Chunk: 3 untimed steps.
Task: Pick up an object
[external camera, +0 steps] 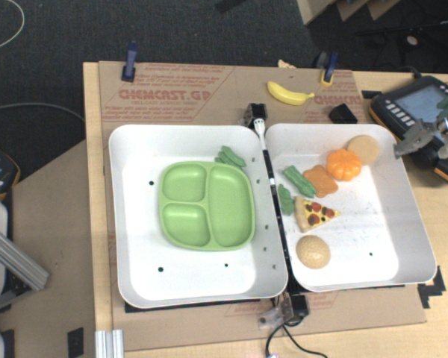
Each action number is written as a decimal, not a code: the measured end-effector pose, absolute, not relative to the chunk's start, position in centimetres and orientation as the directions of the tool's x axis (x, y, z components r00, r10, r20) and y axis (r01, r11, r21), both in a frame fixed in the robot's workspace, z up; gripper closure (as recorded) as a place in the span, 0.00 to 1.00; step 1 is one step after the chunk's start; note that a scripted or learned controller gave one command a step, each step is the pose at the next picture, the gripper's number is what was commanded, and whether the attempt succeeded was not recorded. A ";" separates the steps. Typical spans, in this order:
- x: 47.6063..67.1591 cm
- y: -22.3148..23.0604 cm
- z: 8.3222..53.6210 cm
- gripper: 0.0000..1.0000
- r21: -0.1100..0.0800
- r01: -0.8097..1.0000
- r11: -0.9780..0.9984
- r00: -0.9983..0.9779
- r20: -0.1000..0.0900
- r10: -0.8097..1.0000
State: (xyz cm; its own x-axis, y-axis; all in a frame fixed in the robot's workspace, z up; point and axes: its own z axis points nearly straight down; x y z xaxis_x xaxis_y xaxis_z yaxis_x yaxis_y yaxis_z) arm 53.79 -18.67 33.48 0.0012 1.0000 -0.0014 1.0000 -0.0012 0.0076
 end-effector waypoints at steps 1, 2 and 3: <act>47.7 -15.3 40.5 0.00 0.005 1.000 0.003 -0.003 -0.001 1.000; 48.0 -10.7 50.8 0.00 0.016 1.000 0.006 -0.006 -0.002 1.000; 48.0 2.5 53.7 0.00 0.007 1.000 0.016 -0.016 0.003 1.000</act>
